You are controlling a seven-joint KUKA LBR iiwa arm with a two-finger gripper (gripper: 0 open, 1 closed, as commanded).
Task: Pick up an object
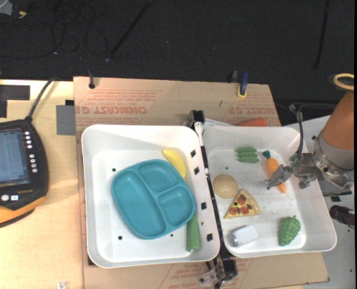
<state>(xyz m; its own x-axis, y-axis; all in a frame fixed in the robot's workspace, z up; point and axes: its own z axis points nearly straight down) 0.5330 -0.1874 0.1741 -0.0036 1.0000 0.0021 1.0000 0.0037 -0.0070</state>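
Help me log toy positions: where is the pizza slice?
The pizza slice lies in the right bin, near its left wall, just below the tan ball and above the white block.

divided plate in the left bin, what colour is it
Teal blue. The divided plate shows best in the camera view, lying in the left bin.

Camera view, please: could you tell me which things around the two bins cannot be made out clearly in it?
- Gripper: dark and small over the carrot; whether it grips the carrot cannot be told.
- Carrot: its lower end is partly covered by the gripper.
- Green stick: its upper end lies under the teal plate.
- Red object: mostly hidden behind the right bin wall; unidentifiable.
- Tablet: cut off by the left edge; its screen text is too small.
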